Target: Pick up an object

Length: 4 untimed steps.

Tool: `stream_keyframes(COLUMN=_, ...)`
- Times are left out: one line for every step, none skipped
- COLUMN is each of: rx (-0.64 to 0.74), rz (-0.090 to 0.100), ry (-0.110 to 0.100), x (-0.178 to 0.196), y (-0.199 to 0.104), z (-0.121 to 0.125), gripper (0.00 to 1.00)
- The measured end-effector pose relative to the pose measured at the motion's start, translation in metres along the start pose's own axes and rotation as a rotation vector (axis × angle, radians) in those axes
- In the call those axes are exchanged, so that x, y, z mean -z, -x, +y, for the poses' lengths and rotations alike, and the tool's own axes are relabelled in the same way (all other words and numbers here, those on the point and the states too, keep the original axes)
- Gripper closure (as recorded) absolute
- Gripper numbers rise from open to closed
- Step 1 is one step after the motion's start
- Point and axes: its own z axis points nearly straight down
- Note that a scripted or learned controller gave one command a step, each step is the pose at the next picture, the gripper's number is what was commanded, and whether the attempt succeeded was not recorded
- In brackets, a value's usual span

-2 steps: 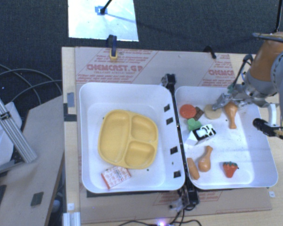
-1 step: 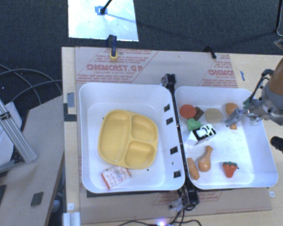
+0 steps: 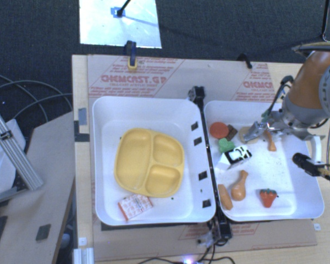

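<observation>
Robot arm (image 3: 313, 87) reaching over the right bin (image 3: 305, 199) of toy food.
Its gripper (image 3: 252, 133) is sitting blurred at centre right; finger state cannot be told.

Arm (image 3: 319, 87) cut off by right edge; hand (image 3: 252, 132) fingers unclear

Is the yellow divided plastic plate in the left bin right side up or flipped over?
Right side up: the yellow divided plastic plate shows its three hollow compartments facing the camera, lying flat on the left white bin's floor.
</observation>
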Motion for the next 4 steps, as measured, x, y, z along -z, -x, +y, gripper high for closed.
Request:
stream_keyframes(rx=-0.003, rz=-0.002, ry=0.004, x=-0.015, y=-0.026, z=-0.053, gripper=0.00)
stream_keyframes(rx=-0.008, rz=0.002, ry=-0.007, x=-0.028, y=-0.033, z=-0.118, gripper=0.00)
stream_keyframes(rx=-0.006, rz=0.000, ry=0.001, x=-0.017, y=-0.033, z=-0.114, gripper=1.00)
stream_keyframes(rx=-0.001, rz=0.001, ry=-0.003, x=-0.028, y=-0.087, z=-0.123, gripper=1.00)
